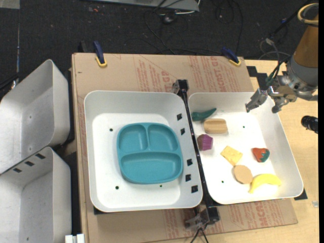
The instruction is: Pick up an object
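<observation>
Two shallow white bins sit side by side on the bench. The left bin [96,151] holds a teal divided plate [150,153] with three compartments, lying flat in the bin's middle; nothing rests in its compartments.

The right bin [288,151] holds seven small things. Near its far left corner lies a dark green curved piece [203,114], and just beside it, toward the near edge, a tan bread-like block [215,126]. A purple piece [205,142] sits against the left wall. Toward the middle lies a yellow cheese-like wedge [232,155], with a tan round piece [242,174] just nearer the front edge. A red piece with a green end [260,155] lies toward the right wall, and a yellow banana [264,181] rests near the front right corner.

The gripper [267,101] hangs over the far right corner of the right bin, apart from all the pieces. Its two dark fingers [254,101] are spread wide, with nothing between them.
</observation>
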Tool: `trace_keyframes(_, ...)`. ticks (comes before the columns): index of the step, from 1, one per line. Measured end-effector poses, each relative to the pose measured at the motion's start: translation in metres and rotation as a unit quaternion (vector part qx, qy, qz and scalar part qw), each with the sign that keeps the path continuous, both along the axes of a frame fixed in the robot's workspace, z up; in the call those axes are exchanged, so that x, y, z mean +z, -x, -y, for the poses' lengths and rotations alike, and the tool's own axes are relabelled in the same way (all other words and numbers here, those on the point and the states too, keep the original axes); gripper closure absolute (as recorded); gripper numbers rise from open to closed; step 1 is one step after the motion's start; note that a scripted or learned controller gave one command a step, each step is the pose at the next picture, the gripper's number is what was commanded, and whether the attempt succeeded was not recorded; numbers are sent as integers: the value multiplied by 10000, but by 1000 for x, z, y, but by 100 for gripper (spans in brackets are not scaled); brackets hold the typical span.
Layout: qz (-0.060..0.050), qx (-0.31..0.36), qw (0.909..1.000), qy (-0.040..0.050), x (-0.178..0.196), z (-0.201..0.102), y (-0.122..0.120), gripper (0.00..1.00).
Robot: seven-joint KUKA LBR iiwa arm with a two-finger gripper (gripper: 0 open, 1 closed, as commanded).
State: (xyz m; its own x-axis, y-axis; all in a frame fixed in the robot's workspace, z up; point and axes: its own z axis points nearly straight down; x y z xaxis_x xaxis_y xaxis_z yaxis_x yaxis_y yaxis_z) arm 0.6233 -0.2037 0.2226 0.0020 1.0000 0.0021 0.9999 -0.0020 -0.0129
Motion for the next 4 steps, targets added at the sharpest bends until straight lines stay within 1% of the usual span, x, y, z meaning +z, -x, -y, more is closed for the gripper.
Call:
trace_keyframes(1, 67, 17, 10000, 14, 9, -1, -3, 0)
trace_keyframes(2, 41, 3, 10000, 8, -45, -1, 8, 0)
trace_keyframes(4, 49, 8, 10000, 8, -133, -7, 10, 0)
